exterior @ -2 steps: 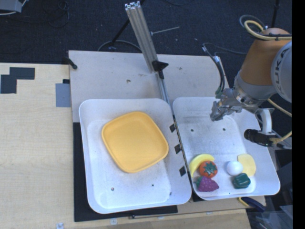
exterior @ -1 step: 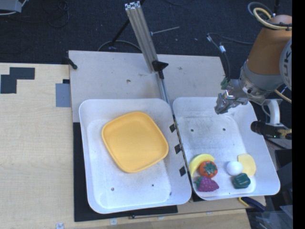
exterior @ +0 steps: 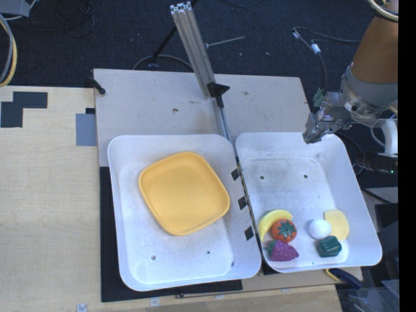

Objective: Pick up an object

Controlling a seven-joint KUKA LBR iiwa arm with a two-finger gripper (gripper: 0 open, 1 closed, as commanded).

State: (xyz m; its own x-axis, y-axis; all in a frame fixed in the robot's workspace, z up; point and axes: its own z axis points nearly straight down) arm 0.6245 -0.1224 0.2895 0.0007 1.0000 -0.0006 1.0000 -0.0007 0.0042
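Small toy items lie along the near edge of the right bin (exterior: 292, 174): a yellow banana (exterior: 273, 219), a red tomato (exterior: 284, 230), a purple grape bunch (exterior: 283, 251), a white ball (exterior: 319, 228), a yellow round piece (exterior: 338, 222) and a green piece (exterior: 329, 246). My gripper (exterior: 314, 132) hangs over the far right corner of that bin, well away from the toys. Nothing shows between its fingers.
The left bin (exterior: 130, 265) holds a yellow square plate (exterior: 183, 192). A slanted aluminium bar (exterior: 198, 47) rises behind the bins, near the divide. Clips (exterior: 242, 201) sit along the bins' shared rim. Cables lie on the dark floor behind.
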